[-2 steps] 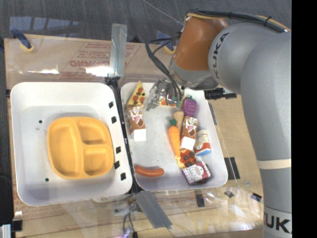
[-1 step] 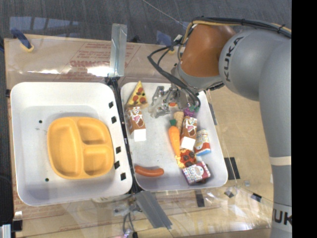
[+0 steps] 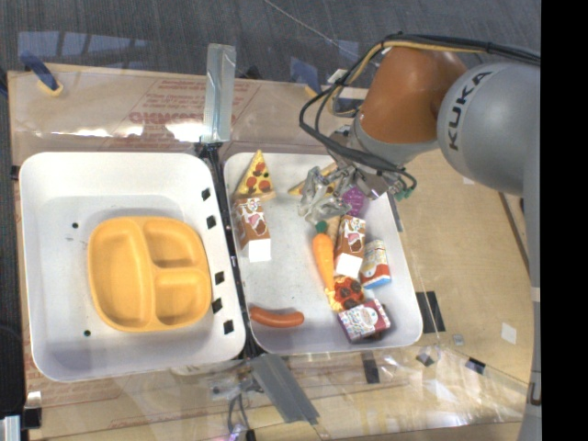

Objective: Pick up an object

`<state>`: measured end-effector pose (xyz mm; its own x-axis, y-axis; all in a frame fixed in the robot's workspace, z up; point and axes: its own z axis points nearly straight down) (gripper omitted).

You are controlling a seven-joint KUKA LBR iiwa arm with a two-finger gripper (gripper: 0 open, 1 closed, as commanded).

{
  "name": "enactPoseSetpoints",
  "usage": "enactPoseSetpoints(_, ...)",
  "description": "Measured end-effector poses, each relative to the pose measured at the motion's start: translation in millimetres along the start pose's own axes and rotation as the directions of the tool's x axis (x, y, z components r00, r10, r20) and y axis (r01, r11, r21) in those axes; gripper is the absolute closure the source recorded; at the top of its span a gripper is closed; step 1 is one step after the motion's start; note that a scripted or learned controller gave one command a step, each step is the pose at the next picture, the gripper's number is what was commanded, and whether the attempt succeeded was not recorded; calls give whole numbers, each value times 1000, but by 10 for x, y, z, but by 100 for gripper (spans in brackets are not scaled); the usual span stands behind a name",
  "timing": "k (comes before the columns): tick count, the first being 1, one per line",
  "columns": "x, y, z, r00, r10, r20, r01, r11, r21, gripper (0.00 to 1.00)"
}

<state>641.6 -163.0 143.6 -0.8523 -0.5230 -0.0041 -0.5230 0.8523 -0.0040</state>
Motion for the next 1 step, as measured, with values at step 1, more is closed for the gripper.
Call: enactPoseSetpoints(1,-177,-40,-1205,971,239,5,-239,971,3,100)
